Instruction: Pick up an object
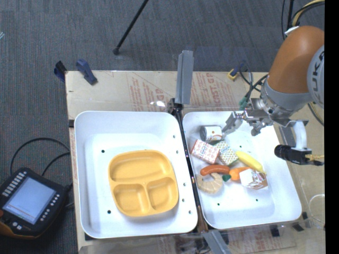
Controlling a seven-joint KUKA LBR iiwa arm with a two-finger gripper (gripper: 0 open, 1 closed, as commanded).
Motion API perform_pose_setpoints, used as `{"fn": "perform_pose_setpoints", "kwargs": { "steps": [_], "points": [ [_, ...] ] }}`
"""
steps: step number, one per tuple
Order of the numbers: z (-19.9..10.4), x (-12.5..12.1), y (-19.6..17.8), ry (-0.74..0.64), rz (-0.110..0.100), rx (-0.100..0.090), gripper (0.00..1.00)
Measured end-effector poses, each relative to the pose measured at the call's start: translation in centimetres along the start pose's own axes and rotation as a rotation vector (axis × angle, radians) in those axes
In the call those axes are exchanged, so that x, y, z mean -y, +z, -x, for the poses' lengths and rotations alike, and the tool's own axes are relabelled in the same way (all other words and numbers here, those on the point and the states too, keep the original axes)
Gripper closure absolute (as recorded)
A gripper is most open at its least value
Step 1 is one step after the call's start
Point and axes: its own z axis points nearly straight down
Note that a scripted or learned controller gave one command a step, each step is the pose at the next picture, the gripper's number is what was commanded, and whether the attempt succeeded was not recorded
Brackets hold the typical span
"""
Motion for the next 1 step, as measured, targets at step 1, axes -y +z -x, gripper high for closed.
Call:
{"fn": "perform_pose_setpoints", "kwargs": {
  "steps": [1],
  "points": [
    [3.27, -0.24, 12.72, 0.109, 0.002, -0.001, 0.00]
  ]
}}
